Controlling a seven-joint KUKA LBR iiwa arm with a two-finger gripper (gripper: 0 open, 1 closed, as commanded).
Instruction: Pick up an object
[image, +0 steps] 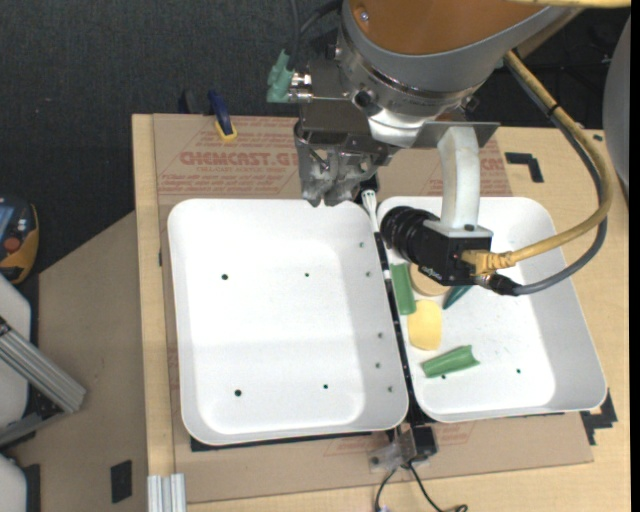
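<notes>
Floor: dark speckled carpet (90, 70) is showing along the top and left of the camera view.
Bench top: brown cardboard sheet (150, 180) is lying under the bins, red "CHEMCAST" print is reading upside down near its far edge.
Clamp: blue-and-yellow clamp (221, 116) is sitting at the far edge of the cardboard.
Left edge: aluminium extrusion rail (35, 360) is running diagonally at lower left; a blue and orange item (15, 240) is sitting above it, cropped.
Light: even overhead light is falling, soft shadows only.
</notes>
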